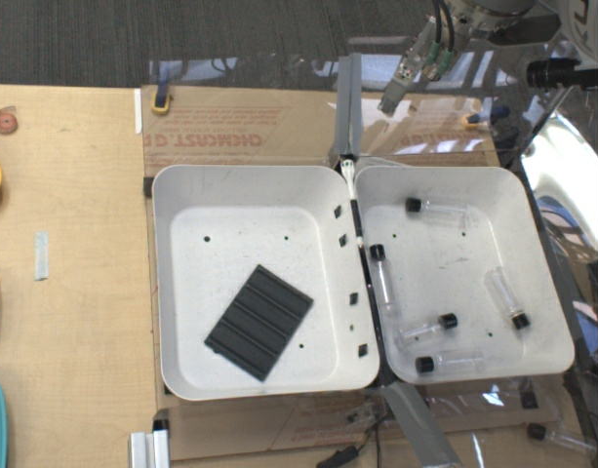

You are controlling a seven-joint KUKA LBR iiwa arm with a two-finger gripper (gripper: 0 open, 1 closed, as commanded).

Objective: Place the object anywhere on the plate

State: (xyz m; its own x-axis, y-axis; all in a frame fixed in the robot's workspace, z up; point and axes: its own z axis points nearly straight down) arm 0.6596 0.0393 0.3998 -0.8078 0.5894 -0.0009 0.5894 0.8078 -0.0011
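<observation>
A dark ribbed rectangular plate [259, 322] lies flat and turned at an angle in the left bin [181, 203], towards its front. Several clear tubes with black caps lie in the right bin [533, 261]: one at the back [433, 209], one along the divider [380, 279], one at the right [505, 298], and two near the front [427, 329] [453, 364]. My gripper [401, 78] hangs high above the back edge of the right bin, well apart from the tubes and from the plate. It is small and partly blurred against the background.
Brown cardboard [240, 130] lies behind the bins. A wooden bench top [64, 261] extends to the left with small items at its edge. Cables and hardware [562, 76] crowd the upper right beside the arm.
</observation>
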